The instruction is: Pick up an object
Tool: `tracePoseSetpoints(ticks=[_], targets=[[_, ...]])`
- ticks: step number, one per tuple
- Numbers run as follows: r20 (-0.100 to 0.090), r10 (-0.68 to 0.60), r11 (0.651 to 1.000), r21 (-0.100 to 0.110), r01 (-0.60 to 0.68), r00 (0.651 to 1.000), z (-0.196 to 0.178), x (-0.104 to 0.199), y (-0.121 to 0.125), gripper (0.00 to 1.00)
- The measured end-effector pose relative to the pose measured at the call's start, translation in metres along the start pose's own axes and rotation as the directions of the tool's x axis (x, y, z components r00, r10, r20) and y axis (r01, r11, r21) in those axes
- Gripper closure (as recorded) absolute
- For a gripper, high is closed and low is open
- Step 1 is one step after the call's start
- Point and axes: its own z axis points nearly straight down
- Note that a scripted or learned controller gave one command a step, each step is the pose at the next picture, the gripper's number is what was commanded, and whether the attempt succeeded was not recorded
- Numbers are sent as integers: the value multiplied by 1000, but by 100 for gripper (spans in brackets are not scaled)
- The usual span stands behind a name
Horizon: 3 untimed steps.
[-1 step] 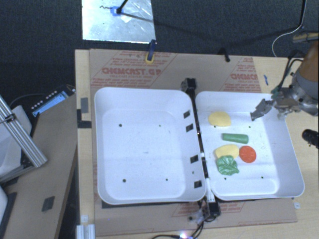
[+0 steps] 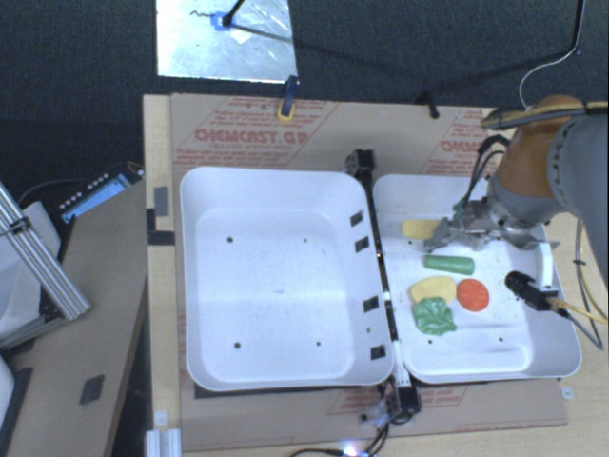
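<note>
Five small objects lie close together in the right bin [image 2: 547,350]. The gripper [image 2: 447,236] hovers between the yellow piece [image 2: 417,228] and the green cylinder [image 2: 449,265]; whether it is clenched I cannot tell. It may slip between them and grasp nothing.

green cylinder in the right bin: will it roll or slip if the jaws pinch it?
Probably rolls: the green cylinder lies on its side on the smooth floor of the right bin, so a nudge across its length could send it off. Its surface looks smooth and rounded, so an off-centre pinch may slip. It seems small and light, likely rigid.
</note>
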Motion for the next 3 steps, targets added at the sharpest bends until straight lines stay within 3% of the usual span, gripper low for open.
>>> tracePoseSetpoints(ticks=[1,2,3], targets=[[3,1,1000,-8,-1,1000,-18,-2,1,100],[4,7,1000,-9,-7,1000,-26,-35,27,100],[3,2,1000,-7,-2,1000,-8,-50,53,100]])
